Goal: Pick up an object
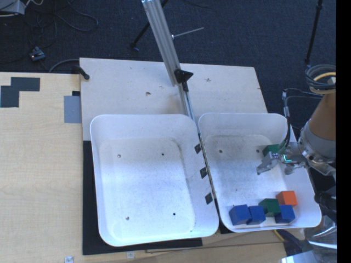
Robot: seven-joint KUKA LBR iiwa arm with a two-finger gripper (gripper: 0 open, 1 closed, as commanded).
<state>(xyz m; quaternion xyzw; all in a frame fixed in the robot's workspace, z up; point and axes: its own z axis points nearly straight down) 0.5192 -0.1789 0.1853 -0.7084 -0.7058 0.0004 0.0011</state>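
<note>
Gripper (272, 161) sits low over the right bin (241, 126), near its right wall, at the end of the grey arm (323, 127) with its orange band; whether it is spread or pressed together I cannot tell, since the metal parts blur together at this size. A green block (271, 149) lies right against its upper side, touching or nearly so, but nothing shows it caught in the grip. Well apart, along the bin's near edge, sits a tight cluster: two blue blocks (245, 214) side by side, a second green block (269, 205), another blue one (284, 215) and an orange block (287, 197) at the right end. The left bin (98, 147) lies beside it on the bench (137, 86). The likely target is the green block by the gripper. The risk, as I judge it, is a push instead of a grasp: the block seems offset to one side, so closing could nudge it against the bin wall or clip only a corner, and it would slip out on the lift
</note>
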